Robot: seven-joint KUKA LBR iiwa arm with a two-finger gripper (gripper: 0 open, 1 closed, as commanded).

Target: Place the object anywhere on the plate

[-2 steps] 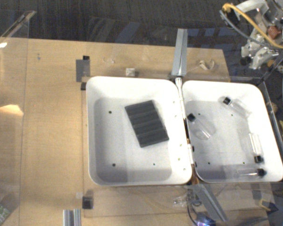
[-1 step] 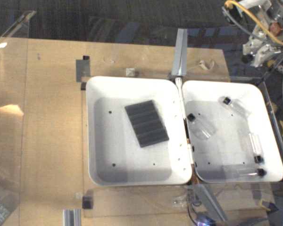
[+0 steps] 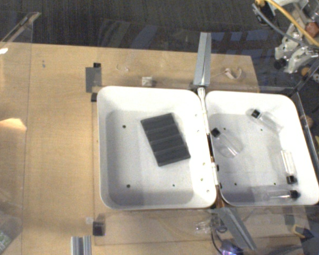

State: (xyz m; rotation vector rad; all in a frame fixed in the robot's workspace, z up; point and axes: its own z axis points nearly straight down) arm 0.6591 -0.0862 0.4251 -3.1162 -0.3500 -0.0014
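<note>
A dark grey ridged rectangular plate (image 3: 165, 138) lies tilted in the left white bin (image 3: 109, 158). In the right white bin (image 3: 308, 158) lie several clear vials with black caps: one near the back (image 3: 264, 119), one by the left wall (image 3: 224, 142), one along the right wall (image 3: 287, 165), and one at the front right corner (image 3: 279, 195). My gripper (image 3: 293, 53) hangs at the top right, beyond the right bin's back edge, well above and away from the vials and the plate. Nothing shows in it.
A grey metal post (image 3: 203, 60) stands behind the seam between the bins. Small dark blocks (image 3: 94, 76) sit on the wooden bench left of the left bin. Cables (image 3: 287, 15) loop around the arm at the top right.
</note>
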